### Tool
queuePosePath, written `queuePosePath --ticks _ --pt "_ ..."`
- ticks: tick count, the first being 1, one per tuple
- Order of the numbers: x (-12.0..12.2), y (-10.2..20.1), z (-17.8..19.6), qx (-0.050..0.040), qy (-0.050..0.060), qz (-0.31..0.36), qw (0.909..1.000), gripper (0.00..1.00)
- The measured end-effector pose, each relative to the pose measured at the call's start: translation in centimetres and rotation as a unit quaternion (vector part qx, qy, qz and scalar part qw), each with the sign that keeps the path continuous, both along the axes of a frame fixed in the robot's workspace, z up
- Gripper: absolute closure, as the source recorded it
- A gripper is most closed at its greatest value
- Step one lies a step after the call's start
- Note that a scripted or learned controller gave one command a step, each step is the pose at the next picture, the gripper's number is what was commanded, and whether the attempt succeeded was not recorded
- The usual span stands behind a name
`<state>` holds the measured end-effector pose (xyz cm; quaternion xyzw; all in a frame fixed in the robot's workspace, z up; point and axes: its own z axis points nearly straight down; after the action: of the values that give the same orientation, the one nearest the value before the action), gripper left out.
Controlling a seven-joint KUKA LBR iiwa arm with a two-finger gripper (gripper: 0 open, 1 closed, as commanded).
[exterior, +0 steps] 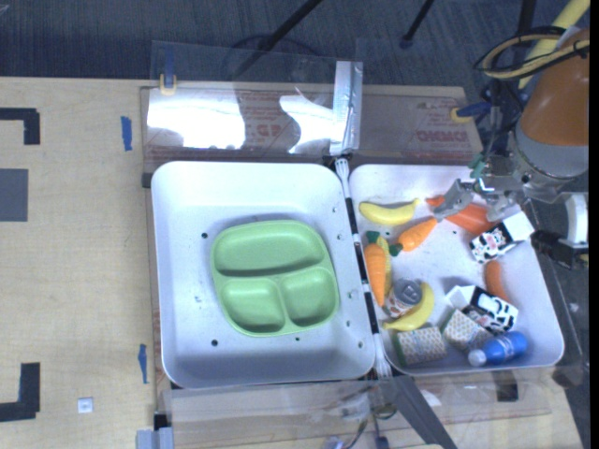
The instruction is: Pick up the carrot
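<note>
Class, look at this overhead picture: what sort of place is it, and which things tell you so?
Probably a robot lab test bench. A grey arm's gripper reaches over a white bin of toy food, a carrot among it; another bin holds a green tray; stand legs cross grey carpet.

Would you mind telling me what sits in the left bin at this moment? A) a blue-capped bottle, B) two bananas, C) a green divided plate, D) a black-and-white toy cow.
C: the green divided plate lies in the middle of the left bin, while the bananas, the bottle and the cow toys are all in the right bin.
</note>
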<state>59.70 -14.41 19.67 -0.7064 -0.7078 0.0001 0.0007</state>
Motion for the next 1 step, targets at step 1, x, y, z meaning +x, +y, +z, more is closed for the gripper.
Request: queuePosePath --ticks 1 --pt "0.36 1.99 -11.03 -0.0006 -0.003 0.061 0.9982 0.0"
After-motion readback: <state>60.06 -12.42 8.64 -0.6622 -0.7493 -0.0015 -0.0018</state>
